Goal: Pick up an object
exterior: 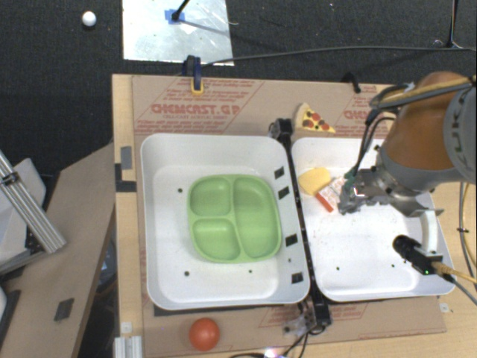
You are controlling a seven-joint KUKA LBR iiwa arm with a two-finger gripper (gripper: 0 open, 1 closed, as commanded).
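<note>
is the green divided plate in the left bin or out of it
In. The green divided plate lies flat on the floor of the left bin, inside its white walls, right side up with all three compartments showing.

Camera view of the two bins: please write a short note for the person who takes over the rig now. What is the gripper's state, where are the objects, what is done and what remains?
Gripper: low in the right bin, close beside the yellow piece and the orange stick; open or shut cannot be told.
Left bin: green divided plate.
Outside the bins: pizza slice toy on the board behind the right bin, red ball in front of the left bin.
Done: no object seen lifted.
Left: grasp one object and raise it.
</note>
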